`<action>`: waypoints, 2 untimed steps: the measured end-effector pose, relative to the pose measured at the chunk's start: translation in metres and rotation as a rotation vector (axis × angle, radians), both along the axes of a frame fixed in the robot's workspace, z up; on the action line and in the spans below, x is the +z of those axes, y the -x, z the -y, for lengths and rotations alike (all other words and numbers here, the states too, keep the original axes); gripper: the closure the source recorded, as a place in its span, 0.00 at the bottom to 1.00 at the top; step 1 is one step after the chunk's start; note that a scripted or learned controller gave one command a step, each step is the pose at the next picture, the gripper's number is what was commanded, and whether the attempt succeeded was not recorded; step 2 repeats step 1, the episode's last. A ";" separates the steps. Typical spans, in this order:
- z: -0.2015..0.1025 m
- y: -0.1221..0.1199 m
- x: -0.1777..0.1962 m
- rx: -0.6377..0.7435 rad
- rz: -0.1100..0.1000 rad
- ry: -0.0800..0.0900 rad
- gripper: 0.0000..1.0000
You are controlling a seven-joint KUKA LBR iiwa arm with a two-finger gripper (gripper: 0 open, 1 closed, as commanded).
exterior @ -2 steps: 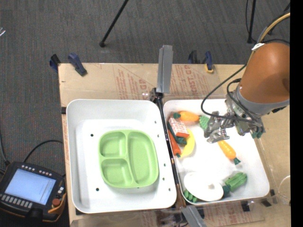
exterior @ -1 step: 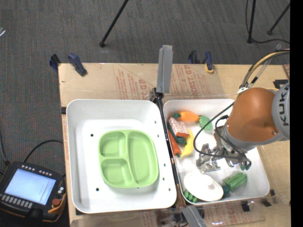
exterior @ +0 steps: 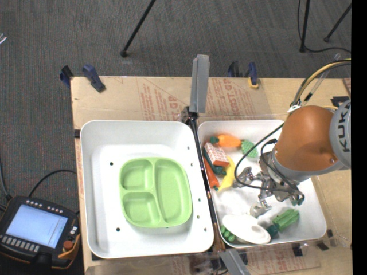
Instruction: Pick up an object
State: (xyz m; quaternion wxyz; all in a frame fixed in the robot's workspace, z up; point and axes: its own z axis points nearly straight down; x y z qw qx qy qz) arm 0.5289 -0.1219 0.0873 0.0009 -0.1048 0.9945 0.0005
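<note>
The right bin [exterior: 298,128] holds several toy foods: an orange carrot [exterior: 228,141] at the back, a pink wafer block [exterior: 217,154], a green ridged piece [exterior: 249,148], a yellow banana [exterior: 230,179], a thin orange stick [exterior: 210,174] along the left wall, a white plate [exterior: 246,229] at the front and a green cucumber-like piece [exterior: 284,219]. My gripper [exterior: 262,202] hangs low over the bin's middle, between the banana and the green cucumber-like piece, under the orange wrist band [exterior: 307,142]. I see nothing between its fingers.
The left bin [exterior: 94,136] carries a green divided tray [exterior: 155,192]. A grey post [exterior: 199,85] stands behind the seam between the bins. A teach pendant [exterior: 37,228] lies at the lower left, off the bench. Blue clamps [exterior: 92,76] grip the bench's back edge.
</note>
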 end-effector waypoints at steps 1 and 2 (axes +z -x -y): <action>-0.037 -0.010 0.001 0.141 0.002 0.005 0.00; -0.037 -0.010 0.001 0.141 0.002 0.005 0.00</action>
